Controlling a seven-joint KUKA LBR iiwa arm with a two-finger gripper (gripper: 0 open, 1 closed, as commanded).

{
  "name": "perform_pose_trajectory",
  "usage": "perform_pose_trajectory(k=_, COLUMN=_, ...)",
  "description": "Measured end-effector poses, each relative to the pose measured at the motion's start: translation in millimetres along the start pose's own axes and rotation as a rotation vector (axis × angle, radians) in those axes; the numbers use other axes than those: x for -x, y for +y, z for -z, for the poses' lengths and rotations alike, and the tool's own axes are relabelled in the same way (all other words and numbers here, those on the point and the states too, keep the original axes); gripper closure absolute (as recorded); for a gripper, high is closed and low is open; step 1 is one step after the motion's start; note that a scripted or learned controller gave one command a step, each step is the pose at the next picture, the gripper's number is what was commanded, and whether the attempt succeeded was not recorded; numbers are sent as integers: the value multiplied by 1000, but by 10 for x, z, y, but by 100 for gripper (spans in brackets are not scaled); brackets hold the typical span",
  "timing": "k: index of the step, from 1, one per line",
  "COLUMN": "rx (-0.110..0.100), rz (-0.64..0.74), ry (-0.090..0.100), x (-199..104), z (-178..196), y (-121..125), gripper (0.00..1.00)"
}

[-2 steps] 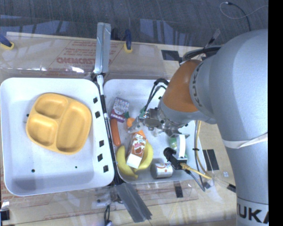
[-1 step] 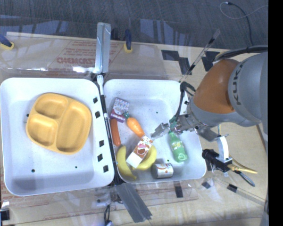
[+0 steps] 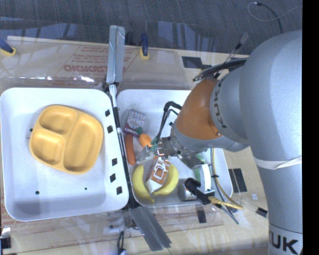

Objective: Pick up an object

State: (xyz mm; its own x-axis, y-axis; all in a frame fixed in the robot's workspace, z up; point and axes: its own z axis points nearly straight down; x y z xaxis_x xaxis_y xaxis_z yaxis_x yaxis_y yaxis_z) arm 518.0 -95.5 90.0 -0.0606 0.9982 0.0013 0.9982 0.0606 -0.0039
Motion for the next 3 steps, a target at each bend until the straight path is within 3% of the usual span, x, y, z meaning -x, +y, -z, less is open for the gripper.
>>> perform_pose_trajectory(k=1, rx=1, rz=94, ry=0, x=4, z=9, y=521, gripper=0)
perform_pose_trajectory(k=2, rx=3, rz=396, ry=-2, x=-534, z=1013, y=367, gripper=0)
perform_pose_trajectory(k=3, rx=-2, rz=389, ry=0, x=68, z=646, y=398, gripper=0)
